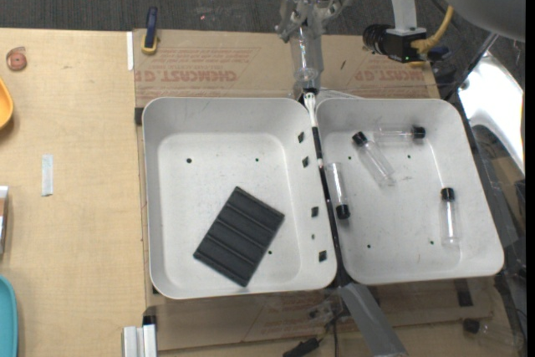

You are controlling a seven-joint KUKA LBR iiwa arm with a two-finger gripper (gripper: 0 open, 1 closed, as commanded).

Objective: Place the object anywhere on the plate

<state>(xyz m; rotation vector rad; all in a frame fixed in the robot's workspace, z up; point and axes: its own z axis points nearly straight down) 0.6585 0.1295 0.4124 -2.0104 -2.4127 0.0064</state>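
Tubes: four little clear ones with black caps, all in the right bin (476, 180). I'm guessing any of them counts as the object.
Tube near the middle (374, 160): lies slanted, cap toward 11 o'clock, with bare floor on both sides.
Tube at the top (394, 132): roughly level, cap at its 3 o'clock end. Its clear end comes very close to the middle tube's cap, maybe touching.
Tube on the right (450, 223): roughly upright in the view, cap at 12 o'clock, close to the bin's 3 o'clock wall.
Tube by the divider (335, 184): tucked along the 9 o'clock wall, cap at 6 o'clock. Awkward spot.
Plate (240, 235): dark ribbed slab lying tilted in the left bin (167, 180), down around 6 o'clock, nothing on it.
Gripper (307, 84): hangs at 12 o'clock over the seam between the bins, well apart from every tube. Can't tell from here whether it's apart or together, and nothing shows in its grasp.
Handling, my guess: light, stiff, smooth and round, so they'll roll or squirt out under a sloppy pinch. Possibly glass, so go easy.
Where I'd grab: the middle tube, across the clear barrel near mid-length, squeezing square to its long axis.
Worry: the plate's ribs may help stop rolling, but a drop from height could bounce it off.
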